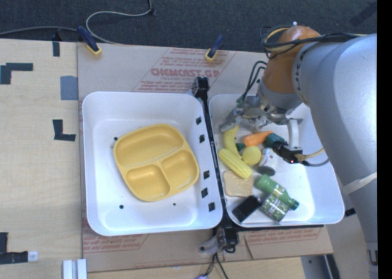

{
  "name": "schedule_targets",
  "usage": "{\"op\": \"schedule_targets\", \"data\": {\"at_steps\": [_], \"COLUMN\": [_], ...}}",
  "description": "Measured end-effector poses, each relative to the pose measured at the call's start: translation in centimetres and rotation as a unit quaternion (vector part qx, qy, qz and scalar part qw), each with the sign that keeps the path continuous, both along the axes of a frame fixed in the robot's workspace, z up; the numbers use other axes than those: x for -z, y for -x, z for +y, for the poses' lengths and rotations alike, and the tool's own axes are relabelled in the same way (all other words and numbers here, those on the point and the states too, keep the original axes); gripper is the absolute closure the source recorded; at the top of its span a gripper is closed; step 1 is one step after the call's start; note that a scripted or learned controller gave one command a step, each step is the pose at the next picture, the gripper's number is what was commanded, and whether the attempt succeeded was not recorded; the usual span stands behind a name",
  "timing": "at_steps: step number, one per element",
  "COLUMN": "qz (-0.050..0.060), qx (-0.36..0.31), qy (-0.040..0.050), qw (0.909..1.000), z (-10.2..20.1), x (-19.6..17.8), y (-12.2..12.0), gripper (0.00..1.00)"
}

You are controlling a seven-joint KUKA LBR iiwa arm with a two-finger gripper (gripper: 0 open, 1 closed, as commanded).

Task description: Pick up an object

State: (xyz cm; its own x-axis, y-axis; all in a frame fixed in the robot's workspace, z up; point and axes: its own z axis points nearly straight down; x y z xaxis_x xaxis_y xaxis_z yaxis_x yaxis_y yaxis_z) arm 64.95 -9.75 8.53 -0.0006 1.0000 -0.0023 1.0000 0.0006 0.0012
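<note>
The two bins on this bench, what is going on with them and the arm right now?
The grey arm reaches in from the right, its gripper low over the right bin, above a pile of toy food: a banana, a corn cob, a carrot and a green bottle. Nothing is visibly lifted. The left bin holds a yellow divided plate.

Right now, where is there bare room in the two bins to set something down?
The left white bin has bare floor around the yellow divided plate, widest along its top. The right white bin is crowded on its left; only its right strip is bare.
</note>
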Motion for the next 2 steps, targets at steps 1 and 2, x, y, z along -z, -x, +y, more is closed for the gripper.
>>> {"op": "schedule_targets", "data": {"at_steps": [1,2], "qz": [0.001,0.001], "qx": [0.0,-0.001], "qy": [0.0002,-0.0016], "qw": [1.0,1.0], "z": [0.0,5.6], "x": [-1.0,-9.9], "y": [0.0,7.0], "gripper": [1.0,1.0]}}
